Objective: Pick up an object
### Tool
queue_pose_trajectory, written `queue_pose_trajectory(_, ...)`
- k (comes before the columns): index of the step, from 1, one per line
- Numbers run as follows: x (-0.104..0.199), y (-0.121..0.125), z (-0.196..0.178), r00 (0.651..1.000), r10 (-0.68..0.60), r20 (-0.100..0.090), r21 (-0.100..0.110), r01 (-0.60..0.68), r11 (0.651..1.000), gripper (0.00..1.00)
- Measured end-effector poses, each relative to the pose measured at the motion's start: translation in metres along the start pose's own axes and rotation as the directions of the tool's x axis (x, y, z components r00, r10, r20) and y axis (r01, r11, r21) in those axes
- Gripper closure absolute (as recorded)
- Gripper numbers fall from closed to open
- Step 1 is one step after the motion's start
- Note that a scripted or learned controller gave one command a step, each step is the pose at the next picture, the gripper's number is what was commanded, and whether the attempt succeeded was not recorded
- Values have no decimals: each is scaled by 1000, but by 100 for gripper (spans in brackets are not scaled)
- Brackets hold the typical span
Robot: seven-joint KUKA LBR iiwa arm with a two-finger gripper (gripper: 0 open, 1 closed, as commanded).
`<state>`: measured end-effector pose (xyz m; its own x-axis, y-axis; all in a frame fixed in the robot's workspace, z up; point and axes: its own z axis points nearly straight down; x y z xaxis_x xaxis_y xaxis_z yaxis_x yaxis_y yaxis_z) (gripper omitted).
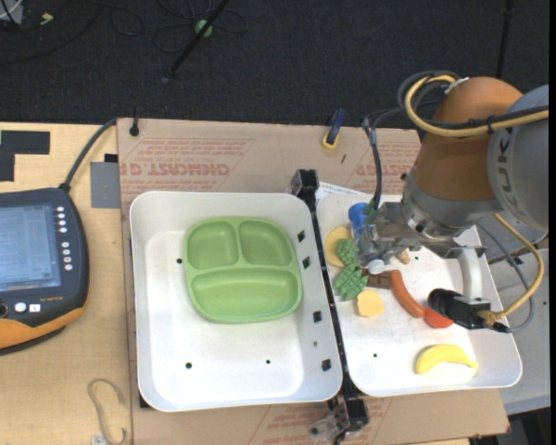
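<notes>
The right bin (500, 374) holds several toy foods: a green ridged piece (347, 272), a pale yellow round piece (337, 242), a small yellow chunk (370, 305), an orange carrot-like stick (407, 295) with a red end (435, 319), a blue piece (357, 215) and a yellow banana (445, 361) near the front. My gripper (374, 251) hangs low over the left part of this bin, right beside the green piece and above the orange stick's upper end. I see nothing clearly between its fingers.
The left bin (157, 360) holds a green divided plate (242, 270). A black divider (317, 276) separates the bins. A teach pendant (28, 253) lies on the bench at the far left. A blue-and-yellow clamp (333, 130) sits behind the bins.
</notes>
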<state>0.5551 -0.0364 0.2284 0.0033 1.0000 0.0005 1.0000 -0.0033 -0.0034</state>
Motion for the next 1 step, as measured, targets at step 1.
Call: queue_pose_trajectory(1, -4, 8, 6, 1000, -3, 1, 0, 3, 1000, 100)
